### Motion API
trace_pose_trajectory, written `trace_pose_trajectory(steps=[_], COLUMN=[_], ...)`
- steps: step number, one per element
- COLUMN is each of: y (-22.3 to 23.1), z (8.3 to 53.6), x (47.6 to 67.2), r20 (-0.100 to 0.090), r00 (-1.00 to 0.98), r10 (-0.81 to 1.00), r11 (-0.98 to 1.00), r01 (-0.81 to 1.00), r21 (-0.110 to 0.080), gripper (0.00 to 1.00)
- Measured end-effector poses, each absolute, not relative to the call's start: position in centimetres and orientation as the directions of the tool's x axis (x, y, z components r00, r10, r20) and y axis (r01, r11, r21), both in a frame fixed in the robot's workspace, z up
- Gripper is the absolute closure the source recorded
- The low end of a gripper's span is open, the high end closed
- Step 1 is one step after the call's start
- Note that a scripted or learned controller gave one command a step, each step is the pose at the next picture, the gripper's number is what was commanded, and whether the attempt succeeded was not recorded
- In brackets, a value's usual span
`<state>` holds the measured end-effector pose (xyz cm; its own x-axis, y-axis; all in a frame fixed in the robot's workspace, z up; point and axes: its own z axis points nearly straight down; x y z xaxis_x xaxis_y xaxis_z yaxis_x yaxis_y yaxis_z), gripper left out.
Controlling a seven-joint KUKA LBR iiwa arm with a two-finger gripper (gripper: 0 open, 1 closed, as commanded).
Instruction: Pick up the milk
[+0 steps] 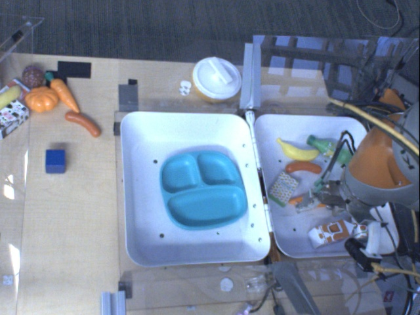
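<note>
The milk (333, 232) lies flat at the right bin's (289, 241) front edge, while the end effector (323, 194), grip state I cannot tell, hovers over the carrot (303, 201) and might grab that instead.

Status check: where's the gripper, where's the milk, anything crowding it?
Gripper low in right bin, over small toys. Milk lying flat near front wall, not held. Arm's wrist right beside it.
</note>
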<state>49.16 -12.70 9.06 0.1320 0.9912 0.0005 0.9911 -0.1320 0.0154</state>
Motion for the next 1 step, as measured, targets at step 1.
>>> trace_pose_trajectory(steps=[1], y=[-14.39], z=[9.05], x=[49.1], r20=[-0.001], r00=[-0.041], r10=[0.999], r11=[0.041], r01=[0.999], r21=[0.014], gripper=[0.0])
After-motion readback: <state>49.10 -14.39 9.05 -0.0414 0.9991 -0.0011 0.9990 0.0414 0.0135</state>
